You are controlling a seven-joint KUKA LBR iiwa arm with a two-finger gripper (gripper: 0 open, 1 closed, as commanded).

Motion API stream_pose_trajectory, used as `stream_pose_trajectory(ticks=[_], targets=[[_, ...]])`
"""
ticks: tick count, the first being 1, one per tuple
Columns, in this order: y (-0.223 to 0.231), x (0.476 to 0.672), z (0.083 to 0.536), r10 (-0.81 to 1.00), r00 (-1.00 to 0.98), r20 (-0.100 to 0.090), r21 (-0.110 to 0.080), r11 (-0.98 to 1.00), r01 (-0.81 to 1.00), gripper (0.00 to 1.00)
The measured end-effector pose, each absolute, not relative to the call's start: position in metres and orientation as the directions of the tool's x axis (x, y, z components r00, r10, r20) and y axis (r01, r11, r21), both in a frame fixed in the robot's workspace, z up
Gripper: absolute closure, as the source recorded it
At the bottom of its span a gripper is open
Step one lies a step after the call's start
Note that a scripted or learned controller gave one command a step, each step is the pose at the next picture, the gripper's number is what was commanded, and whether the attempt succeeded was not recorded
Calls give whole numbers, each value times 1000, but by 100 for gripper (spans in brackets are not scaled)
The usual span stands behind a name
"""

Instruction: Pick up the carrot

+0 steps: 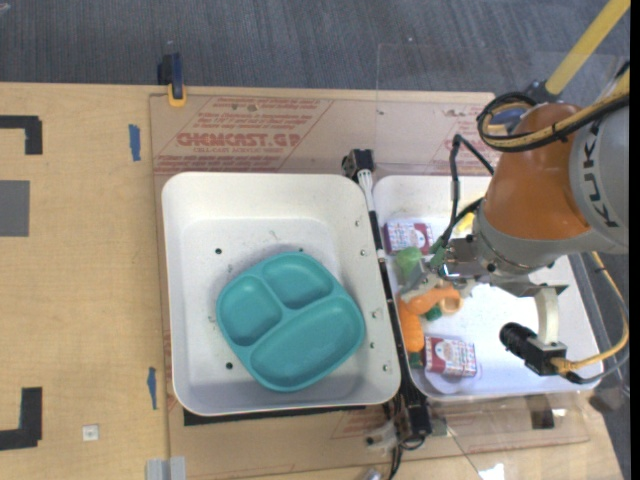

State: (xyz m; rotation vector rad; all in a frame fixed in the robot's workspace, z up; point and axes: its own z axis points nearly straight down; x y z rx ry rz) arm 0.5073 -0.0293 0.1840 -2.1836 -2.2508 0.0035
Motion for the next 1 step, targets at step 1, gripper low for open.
stream_pose_trajectory(ticks=[1], targets=[[-30, 508, 184, 1000, -29, 1, -5, 29, 1000, 0]])
